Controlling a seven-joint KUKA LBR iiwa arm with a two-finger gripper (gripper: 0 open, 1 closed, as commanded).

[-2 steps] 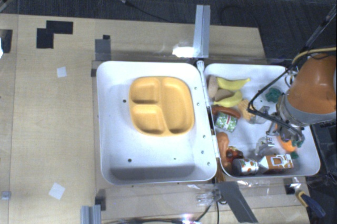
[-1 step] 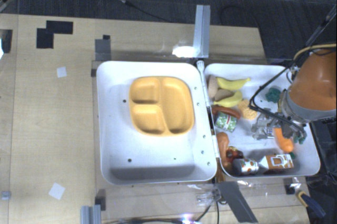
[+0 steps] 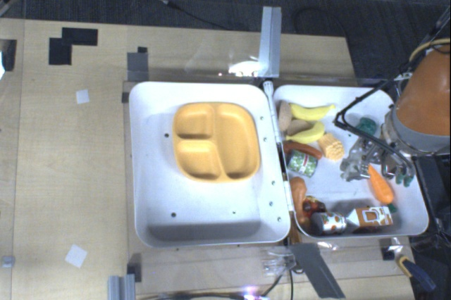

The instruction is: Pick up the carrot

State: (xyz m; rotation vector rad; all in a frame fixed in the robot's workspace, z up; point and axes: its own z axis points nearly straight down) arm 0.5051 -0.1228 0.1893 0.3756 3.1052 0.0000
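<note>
The carrot (image 3: 380,186) lies at a slant on the floor of the right bin (image 3: 416,221), near its right wall, and the tool (image 3: 372,161) hangs directly over its upper end, seemingly lined up for a grasp from above. Whether the tool is spread or pressed together I cannot tell; nothing shows the carrot pinched yet. The rest of the toy food crowds the bin's left and front: bananas (image 3: 312,110), a corn piece (image 3: 331,147), a green can (image 3: 303,164), a juice carton (image 3: 372,217) just below the carrot. The carton sits closest and could be nudged. A yellow divided plate (image 3: 215,140) rests in the left bin (image 3: 151,221) on the worktop (image 3: 63,172).
</note>
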